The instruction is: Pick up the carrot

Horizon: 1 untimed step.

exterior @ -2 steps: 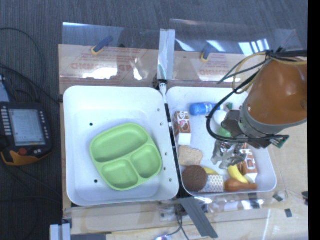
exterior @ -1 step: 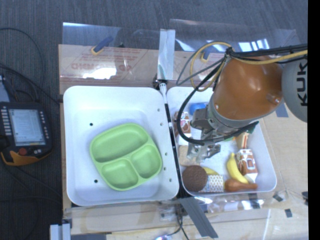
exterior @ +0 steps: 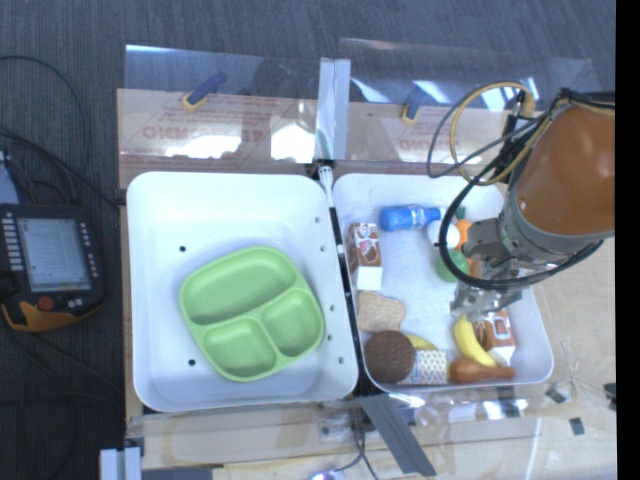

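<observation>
The carrot (exterior: 453, 238) lies in the right bin (exterior: 540, 363), near its right wall. I see a small orange piece with a green part (exterior: 446, 264) just below it, and the arm covers the rest. My gripper (exterior: 487, 296) hangs under the grey wrist and orange band, just below and right of the carrot and above the yellow banana (exterior: 466, 340). Nothing shows between the gripper and the carrot, and the wrist body hides much of the gripper.
The right bin also holds a blue bottle (exterior: 408, 216), a brown packet (exterior: 366, 246), a bread slice (exterior: 380, 311), a brown ball (exterior: 389, 355), a small red-white box (exterior: 498, 330) and a reddish sausage (exterior: 481, 372). A green divided plate (exterior: 252, 311) sits in the left bin (exterior: 160, 218).
</observation>
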Motion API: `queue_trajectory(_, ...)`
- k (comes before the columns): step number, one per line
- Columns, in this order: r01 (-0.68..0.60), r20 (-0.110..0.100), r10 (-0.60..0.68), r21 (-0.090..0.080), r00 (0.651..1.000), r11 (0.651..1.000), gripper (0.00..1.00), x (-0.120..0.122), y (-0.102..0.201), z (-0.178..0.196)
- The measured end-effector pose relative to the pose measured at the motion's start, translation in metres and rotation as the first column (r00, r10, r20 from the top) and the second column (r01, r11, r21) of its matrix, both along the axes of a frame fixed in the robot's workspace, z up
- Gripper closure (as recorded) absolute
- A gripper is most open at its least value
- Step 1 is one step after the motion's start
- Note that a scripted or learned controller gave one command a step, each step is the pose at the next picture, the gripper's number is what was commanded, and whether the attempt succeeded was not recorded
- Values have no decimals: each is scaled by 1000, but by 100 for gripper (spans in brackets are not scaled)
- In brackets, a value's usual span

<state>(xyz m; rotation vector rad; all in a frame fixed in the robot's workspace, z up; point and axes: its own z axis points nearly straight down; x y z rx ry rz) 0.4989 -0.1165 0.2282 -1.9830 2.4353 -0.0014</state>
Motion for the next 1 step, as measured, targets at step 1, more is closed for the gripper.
queue_trajectory(1, 42, 6, -42, 1, 999, 999, 100, 80, -87, 57)
